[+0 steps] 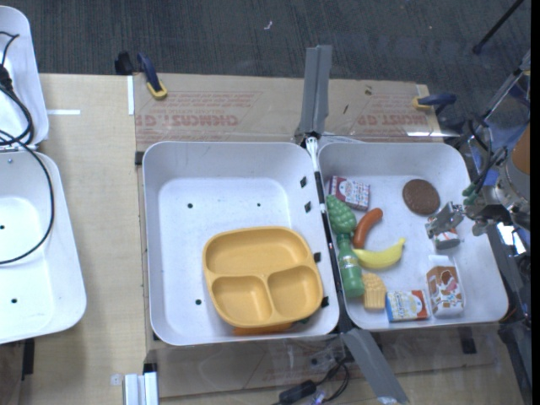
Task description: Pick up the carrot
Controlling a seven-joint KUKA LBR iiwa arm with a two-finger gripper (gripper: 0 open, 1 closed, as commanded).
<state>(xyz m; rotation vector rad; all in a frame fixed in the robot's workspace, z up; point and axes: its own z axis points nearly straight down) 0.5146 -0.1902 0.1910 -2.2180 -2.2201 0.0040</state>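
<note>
Two bins; carrot (368, 226) in right bin (472, 175); tool (445, 229) state unclear; cardboard print unreadable.

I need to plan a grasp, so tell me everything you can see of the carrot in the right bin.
The carrot is a small orange toy, smooth and plastic-looking, rounded at both ends. It lies flat on the floor of the right bin, tilted so its upper end points up and to the right. Its lower end meets the yellow banana, and the green grapes sit close on its left. A red carton lies just above it. The gripper is to its right, apart from it.
</note>
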